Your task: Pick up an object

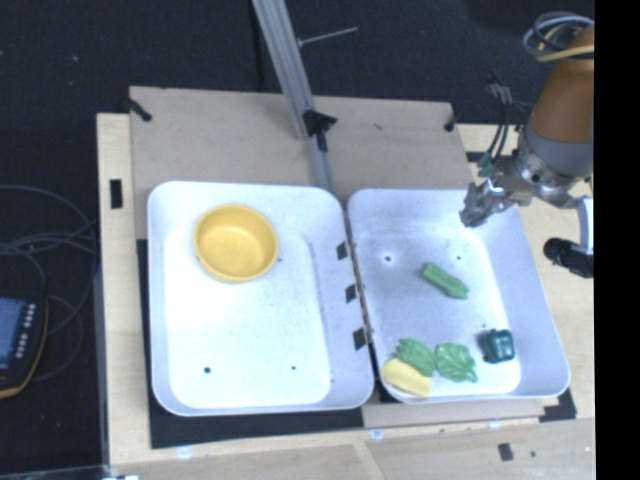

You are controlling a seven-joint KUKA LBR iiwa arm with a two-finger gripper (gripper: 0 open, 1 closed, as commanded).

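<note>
Upper right of frame: gripper (478, 211) hovering over right bin (530, 298), grip state unclear; pickle (444, 280) etc. lying unpicked.

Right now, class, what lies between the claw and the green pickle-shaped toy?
Bare white bin floor; in the camera view nothing sits between the claw and the green pickle-shaped toy.
</note>
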